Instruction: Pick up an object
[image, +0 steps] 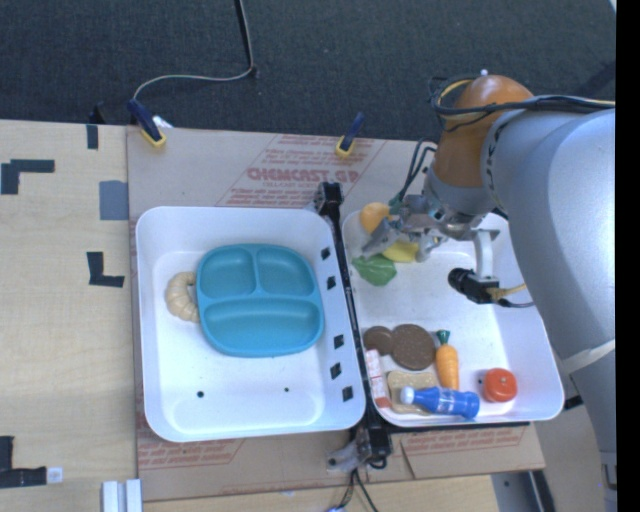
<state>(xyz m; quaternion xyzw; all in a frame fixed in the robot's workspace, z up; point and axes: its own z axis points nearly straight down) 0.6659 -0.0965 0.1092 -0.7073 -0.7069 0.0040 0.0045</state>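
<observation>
- The arm (540, 170) fills the right side of the frame, its orange band at the upper right, and bends down into the right bin (520, 330).
- The gripper (400, 235) is low over the upper left part of that bin, right above a cluster of small things; whether it is released or clenched cannot be told from here.
- Beneath it lie an orange fruit (373, 215), a yellow piece (402, 253) and a green leaf (374, 269), close together near the bin's upper left corner; none is seen between fingers.
- At the lower part of the right bin: a brown cookie (411, 345), a carrot (447, 365), a blue bottle (442, 402) lying on its side, and a red-orange ball (499, 385) near the lower right corner.
- The left bin (240, 410) holds a blue tray (260, 300) with three compartments, centre-left of the frame.
- A beige ring (181, 295) touches the tray's left edge.
</observation>
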